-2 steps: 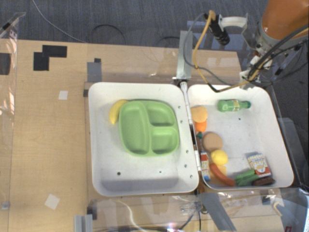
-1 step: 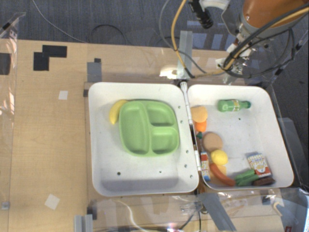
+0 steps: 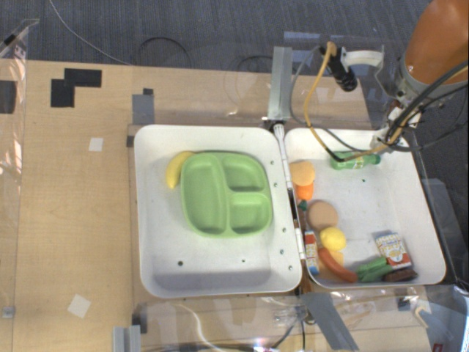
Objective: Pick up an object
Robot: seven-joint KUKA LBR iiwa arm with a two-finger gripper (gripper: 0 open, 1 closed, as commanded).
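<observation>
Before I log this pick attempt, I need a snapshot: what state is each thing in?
Green divided plate: flat, upright, in left bin.
Banana: beside the plate's left edge.
Green bottle: on its side, right bin.
Small carton: lying in the right bin.
Lemon: resting among the toy food.

Bench & floor, seen from above.
Floor: dark grey ribbed carpet across top; thin pale cable trails over it. Bench: light wood-tone top w/ black squares at upper left, small pale tape bits on left side. Clear panel stands along left edge. Grey metal brackets near bin corners; grey upright post at back, centre. Light even, soft; faint shadows, glare spots at bottom edge.
</observation>
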